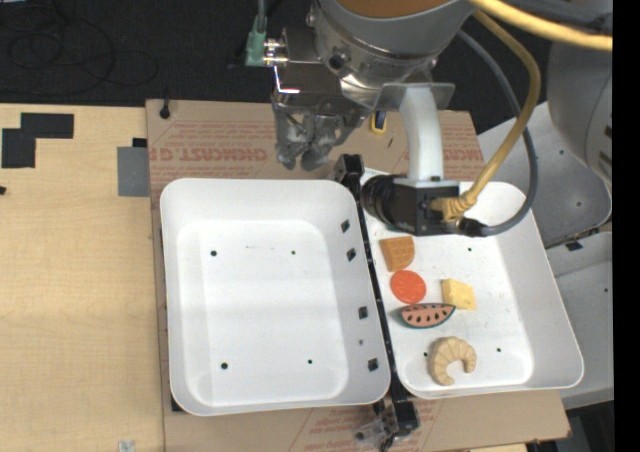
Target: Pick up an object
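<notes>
My gripper [306, 145] hangs high over the back rim of the left bin [180, 270], above the cardboard behind it; I see nothing in it. The right bin [540, 320] holds several toy foods near its left side. An orange-brown block [398, 252] lies furthest back. A red disc [408, 287] sits just in front of it, with a yellow cheese wedge [459, 294] to the right. In front of these lie a watermelon slice [427, 315] and a tan croissant [452, 358].
A black clip strip [362, 280] joins the two bins down the middle. Brown cardboard [210, 145] lies under and behind the bins, on a pale wooden bench [70, 270]. The arm's wide body looms over the back of both bins.
</notes>
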